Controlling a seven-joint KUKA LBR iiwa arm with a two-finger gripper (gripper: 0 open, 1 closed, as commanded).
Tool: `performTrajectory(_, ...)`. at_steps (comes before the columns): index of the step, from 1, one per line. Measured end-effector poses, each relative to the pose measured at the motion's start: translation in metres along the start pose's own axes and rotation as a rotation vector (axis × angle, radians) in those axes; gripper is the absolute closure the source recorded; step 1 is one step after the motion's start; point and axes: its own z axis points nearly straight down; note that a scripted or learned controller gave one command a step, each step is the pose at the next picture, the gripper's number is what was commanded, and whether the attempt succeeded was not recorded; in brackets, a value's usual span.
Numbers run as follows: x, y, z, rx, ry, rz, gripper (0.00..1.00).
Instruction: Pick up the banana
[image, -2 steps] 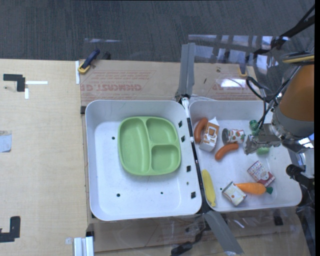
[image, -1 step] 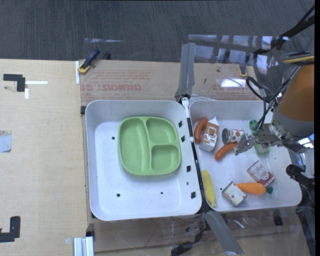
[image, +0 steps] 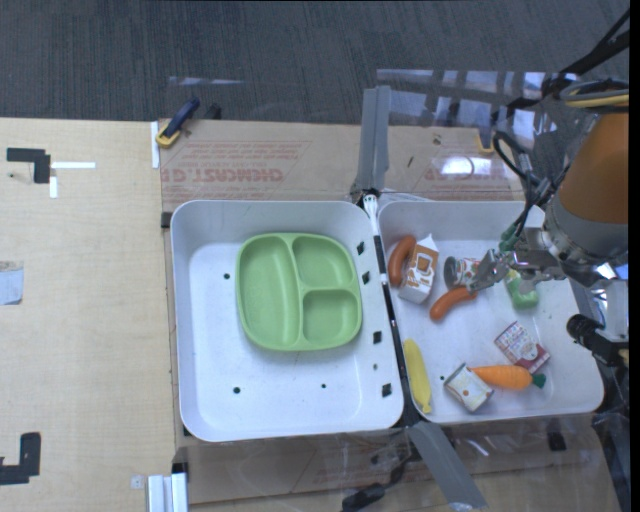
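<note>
Gripper (image: 492, 270): low over the right bin (image: 560, 222), reaching in from the right on the grey arm (image: 590, 185) with its orange band. Whether its fingers are parted or closed cannot be told, and nothing can be seen between them.

Banana (image: 417, 376): yellow, lying lengthwise along the right bin's left wall, well apart from the gripper, below and left of it toward the near edge.

Orange sausage (image: 451, 301): just below and left of the gripper tip, tilted.

Dark round can (image: 455, 271): just left of the tip.

Small carton (image: 421, 271): white and brown, farther left of the tip, with a second red-orange sausage (image: 401, 259) beside it toward the divider.

Green block (image: 522, 292): just right of the tip and slightly below.

Red-and-white packet (image: 521, 344): below the gripper.

Carrot (image: 505, 377): below that packet, beside a small white box (image: 468, 389).

Left bin (image: 200, 330): far left of the gripper, holding a green three-compartment plate (image: 298, 291).
</note>
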Motion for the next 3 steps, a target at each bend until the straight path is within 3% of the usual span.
performTrajectory(1, 0.120, -0.022, 0.026, 0.007, 0.000, -0.045, 0.00)
performTrajectory(2, 0.069, -0.057, 0.026, 0.007, 0.000, -0.021, 0.00)
performTrajectory(3, 0.058, -0.017, -0.076, 0.003, -0.001, -0.033, 0.00)
